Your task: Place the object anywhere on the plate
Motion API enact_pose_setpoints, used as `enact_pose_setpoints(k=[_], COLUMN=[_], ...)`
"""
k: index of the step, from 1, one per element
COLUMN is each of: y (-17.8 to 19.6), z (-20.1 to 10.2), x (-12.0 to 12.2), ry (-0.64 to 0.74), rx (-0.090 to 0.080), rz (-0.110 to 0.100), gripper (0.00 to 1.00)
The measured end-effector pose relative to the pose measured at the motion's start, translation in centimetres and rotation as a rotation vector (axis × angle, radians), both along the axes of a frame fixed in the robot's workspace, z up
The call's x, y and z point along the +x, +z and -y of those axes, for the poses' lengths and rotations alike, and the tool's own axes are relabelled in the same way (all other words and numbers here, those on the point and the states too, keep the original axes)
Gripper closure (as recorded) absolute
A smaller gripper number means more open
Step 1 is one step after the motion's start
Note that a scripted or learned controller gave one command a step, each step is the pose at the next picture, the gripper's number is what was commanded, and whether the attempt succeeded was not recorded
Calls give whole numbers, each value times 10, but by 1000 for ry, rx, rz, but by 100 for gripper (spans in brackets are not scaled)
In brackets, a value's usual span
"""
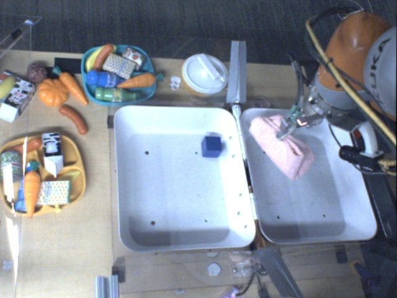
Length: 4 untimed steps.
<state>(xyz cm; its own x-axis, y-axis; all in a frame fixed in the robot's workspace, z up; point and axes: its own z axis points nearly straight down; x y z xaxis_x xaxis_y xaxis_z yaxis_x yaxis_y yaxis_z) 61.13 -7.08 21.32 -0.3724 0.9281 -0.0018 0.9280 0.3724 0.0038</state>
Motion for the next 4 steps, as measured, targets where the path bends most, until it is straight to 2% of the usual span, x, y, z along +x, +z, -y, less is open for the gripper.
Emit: enact_pose_setpoints(k=[1,2,4], y=[11,21,11], z=[-2,-52,-160], x=[1,-2,-15], ry=[6,409,1188], rx=[0,-1,-3], rz=[-1,0,2], gripper=[100,100,100])
